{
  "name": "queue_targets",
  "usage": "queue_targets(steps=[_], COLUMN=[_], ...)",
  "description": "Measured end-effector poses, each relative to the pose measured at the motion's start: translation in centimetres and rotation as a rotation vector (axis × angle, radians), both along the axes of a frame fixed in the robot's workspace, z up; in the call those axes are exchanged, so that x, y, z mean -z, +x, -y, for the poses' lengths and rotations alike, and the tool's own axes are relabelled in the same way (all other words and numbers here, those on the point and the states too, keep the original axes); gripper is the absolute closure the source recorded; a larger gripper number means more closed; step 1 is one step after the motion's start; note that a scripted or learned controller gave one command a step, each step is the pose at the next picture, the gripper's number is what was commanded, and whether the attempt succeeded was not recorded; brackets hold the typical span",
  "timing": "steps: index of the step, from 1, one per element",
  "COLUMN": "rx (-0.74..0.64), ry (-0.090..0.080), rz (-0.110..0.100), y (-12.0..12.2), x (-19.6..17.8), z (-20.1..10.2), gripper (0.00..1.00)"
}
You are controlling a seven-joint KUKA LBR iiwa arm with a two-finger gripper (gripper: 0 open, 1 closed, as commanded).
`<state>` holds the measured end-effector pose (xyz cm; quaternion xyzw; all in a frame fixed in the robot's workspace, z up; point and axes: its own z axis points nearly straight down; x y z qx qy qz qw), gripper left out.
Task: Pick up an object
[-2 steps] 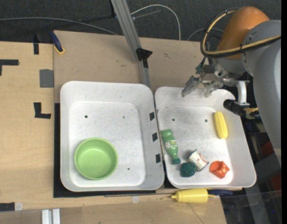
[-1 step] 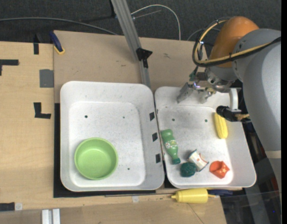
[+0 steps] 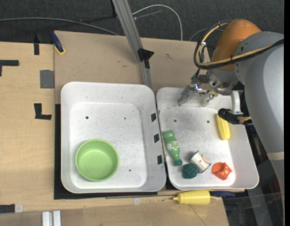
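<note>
My gripper (image 3: 196, 97) hangs over the back rim of the right bin (image 3: 239, 173), open, with nothing between its fingers. In that bin lie a green bottle (image 3: 171, 147), a dark green lump (image 3: 189, 171), a small white and red can (image 3: 200, 160), a red-orange piece (image 3: 221, 170) and a yellow corn-like object (image 3: 223, 127) near the right wall. All of them sit nearer the front than the gripper; the yellow object is the closest, to its lower right.
The left bin (image 3: 74, 102) holds a green bowl (image 3: 96, 159) at its front left. A yellow squeeze bottle (image 3: 194, 197) lies on the bench just in front of the right bin. A grey pole (image 3: 130, 27) slants down to the bins' back seam.
</note>
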<state>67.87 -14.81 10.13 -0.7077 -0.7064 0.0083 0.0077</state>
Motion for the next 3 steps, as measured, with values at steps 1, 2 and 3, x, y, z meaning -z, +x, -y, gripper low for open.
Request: queue_targets(steps=[1,2,3], rx=[-0.001,-0.004,-0.004], ry=[0.000,0.000,0.000], rz=[-0.004,0.026,0.028], y=[-0.2,-0.1,0.0], x=[-0.6,-4.9,-11.3], z=[-0.1,0.1,-0.1], gripper=[1.00,1.00,1.00])
